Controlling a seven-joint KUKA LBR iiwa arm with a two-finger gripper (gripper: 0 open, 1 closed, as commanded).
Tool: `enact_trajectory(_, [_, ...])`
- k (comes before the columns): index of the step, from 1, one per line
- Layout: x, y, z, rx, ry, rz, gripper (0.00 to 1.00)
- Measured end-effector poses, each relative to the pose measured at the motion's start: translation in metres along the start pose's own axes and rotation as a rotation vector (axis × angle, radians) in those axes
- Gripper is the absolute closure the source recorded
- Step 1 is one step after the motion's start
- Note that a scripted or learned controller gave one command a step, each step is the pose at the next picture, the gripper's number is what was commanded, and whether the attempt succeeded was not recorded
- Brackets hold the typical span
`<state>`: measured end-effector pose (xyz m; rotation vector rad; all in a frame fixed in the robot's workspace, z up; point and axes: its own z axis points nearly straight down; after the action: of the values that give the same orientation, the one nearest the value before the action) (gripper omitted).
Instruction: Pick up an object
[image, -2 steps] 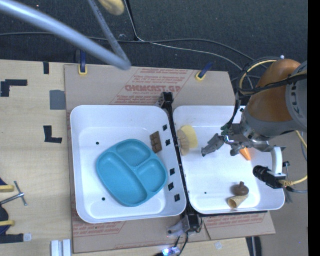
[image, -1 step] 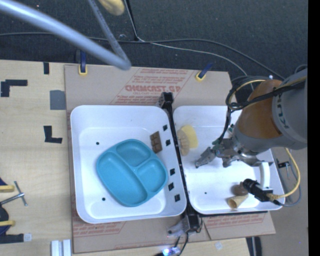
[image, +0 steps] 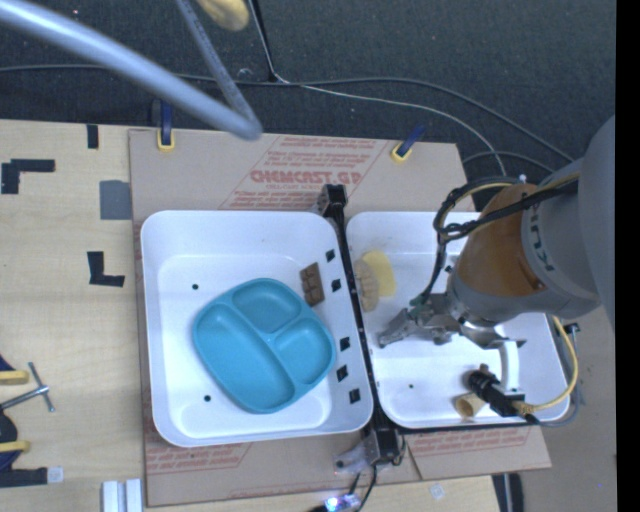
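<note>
– Yellow lump (image: 377, 275) is sitting in the right bin (image: 425, 398), up in the top-left corner, tucked just beside the wall it shares with the left bin (image: 170, 262). Anyone else watching this?

– Yep, standing right here. The gripper (image: 392, 332) is hanging low inside that same bin, pointing toward the shared wall. It's just below the lump, near it but not touching, from what I'm seeing.

– Is it spread or pinched together?

– Honestly can't tell from where I'm standing, the tip is just looking like a shiny grey blur to me.

– Fair. And the arm (image: 560, 240)?

– It's reaching in from the right, all grey, with the orange band (image: 495, 255) leaning over the upper right part of that bin.

– What's lying in the other bin?

– A blue plate (image: 262, 343) with three sections is taking up most of the floor, lying flat and turned at an angle. A little brown block (image: 312, 284) is sitting just off its upper right edge, close to the shared wall. Both bins are resting on a brown board (image: 300, 175) with red lettering.
</note>
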<state>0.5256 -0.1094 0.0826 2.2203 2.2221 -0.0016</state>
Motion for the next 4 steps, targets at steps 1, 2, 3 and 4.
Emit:
enact_trajectory(1, [-0.001, 0.001, -0.013, -0.002, -0.002, 0.0, 1.0])
enact_trajectory(2, [0.003, 0.002, -0.075, -0.005, 0.0, -0.001, 1.0])
enact_trajectory(3, [0.005, 0.0, -0.138, -0.005, 0.0, -0.001, 1.0])
enact_trajectory(4, [0.005, 0.001, -0.166, -0.003, 0.0, 0.0, 1.0])
